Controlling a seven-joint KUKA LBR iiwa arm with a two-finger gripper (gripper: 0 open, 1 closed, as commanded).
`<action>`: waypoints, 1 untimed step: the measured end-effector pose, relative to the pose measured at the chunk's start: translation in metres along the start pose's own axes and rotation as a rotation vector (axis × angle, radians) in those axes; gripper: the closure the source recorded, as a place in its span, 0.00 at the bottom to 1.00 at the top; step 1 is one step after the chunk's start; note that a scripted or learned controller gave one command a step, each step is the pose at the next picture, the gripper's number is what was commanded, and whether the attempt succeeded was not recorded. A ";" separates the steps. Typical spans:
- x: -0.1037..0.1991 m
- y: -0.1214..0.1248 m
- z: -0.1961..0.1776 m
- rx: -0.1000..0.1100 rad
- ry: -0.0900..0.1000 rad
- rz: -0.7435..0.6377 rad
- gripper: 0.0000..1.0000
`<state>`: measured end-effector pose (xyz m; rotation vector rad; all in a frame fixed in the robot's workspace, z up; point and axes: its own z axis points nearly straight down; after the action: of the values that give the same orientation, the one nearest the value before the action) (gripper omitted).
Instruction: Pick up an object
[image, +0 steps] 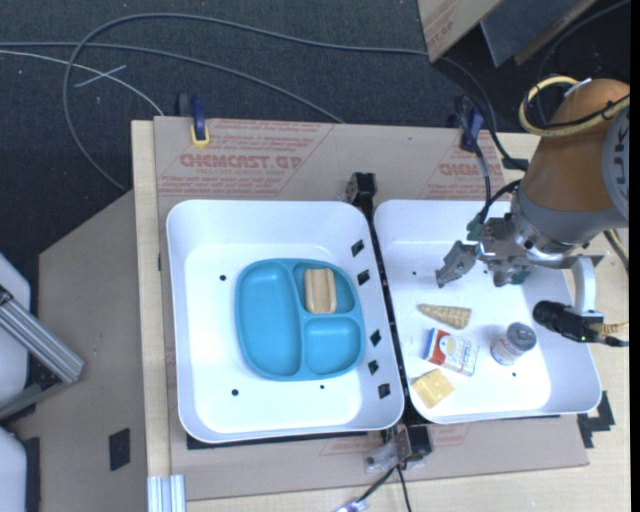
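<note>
The gripper (452, 268) hangs over the right bin (560, 395), jaws apart, nothing between them; the cone-shaped wafer (445, 316) lies just below at six o'clock, long axis running nine to three, matte tan and ridged; beyond sit a glossy carton (449, 350) and a small jar (513, 343).

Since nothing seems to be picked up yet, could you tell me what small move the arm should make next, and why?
Probably ease the tool down and slightly forward toward the ice cream cone. The tool hangs over the right bin just above the cone in the view, with nothing seen between its fingers, and the cone is the nearest item.
</note>
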<state>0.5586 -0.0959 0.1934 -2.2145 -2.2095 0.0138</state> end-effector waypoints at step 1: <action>0.000 0.003 -0.007 -0.014 -0.001 -0.003 0.00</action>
<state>0.5617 -0.0958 0.2004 -2.2192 -2.2201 0.0002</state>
